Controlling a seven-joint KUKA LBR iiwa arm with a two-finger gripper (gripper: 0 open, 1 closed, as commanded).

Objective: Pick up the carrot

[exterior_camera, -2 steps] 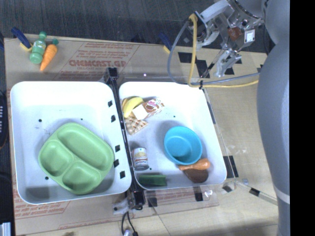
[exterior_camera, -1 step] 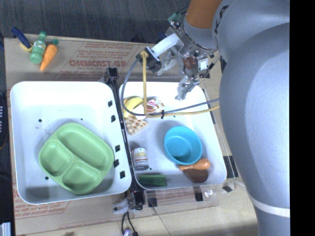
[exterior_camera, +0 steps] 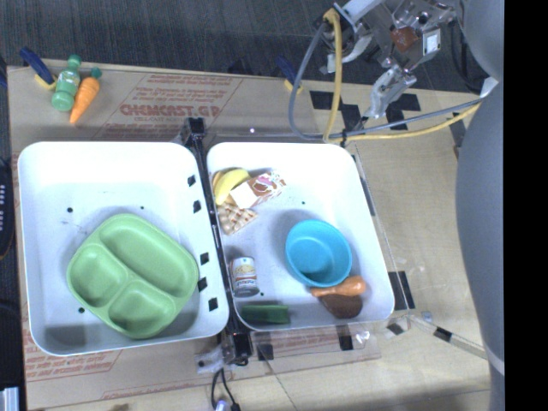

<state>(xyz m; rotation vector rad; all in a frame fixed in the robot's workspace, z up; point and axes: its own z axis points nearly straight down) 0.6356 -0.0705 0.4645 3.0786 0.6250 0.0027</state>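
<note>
The gripper [exterior_camera: 387, 92] hangs above the bench beyond the far right corner of the right bin [exterior_camera: 366, 197]; whether its jaws are wide or narrow I cannot tell, and nothing shows between them. The carrot [exterior_camera: 84, 99] lies outside both bins, on the cardboard well to the left of the jaws, past the left bin's far left corner, touching a green toy [exterior_camera: 65, 88]. The left bin [exterior_camera: 51, 178], below and far left of the jaws, holds a green tray [exterior_camera: 131, 274]. The right bin, just below the jaws, holds a banana [exterior_camera: 226, 181], a packet [exterior_camera: 260, 188], a waffle [exterior_camera: 235, 217], a small can [exterior_camera: 245, 276], a blue bowl [exterior_camera: 318, 252], a brown drumstick [exterior_camera: 341, 293] and a dark green block [exterior_camera: 267, 314].
</note>
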